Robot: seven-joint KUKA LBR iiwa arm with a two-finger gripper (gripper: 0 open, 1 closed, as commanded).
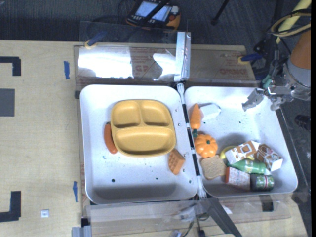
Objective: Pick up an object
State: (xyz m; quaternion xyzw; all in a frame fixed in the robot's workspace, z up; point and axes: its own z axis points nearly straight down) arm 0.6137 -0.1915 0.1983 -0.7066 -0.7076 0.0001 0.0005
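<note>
My arm (302, 58) is cut off by the right edge. The yellow tray (143, 127) partly covers the sausage (110, 138).

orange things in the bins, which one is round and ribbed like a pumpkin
The small pumpkin in the right bin, just below the carrot. The carrot is long and tapered, and the sausage beside the yellow tray is a straight stick.

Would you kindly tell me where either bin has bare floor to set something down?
Left bin: free along the front, below the yellow tray and cracker. Right bin: free in the back half, between the carrot and the end effector. Its front is crowded around the pumpkin and cartons.
</note>
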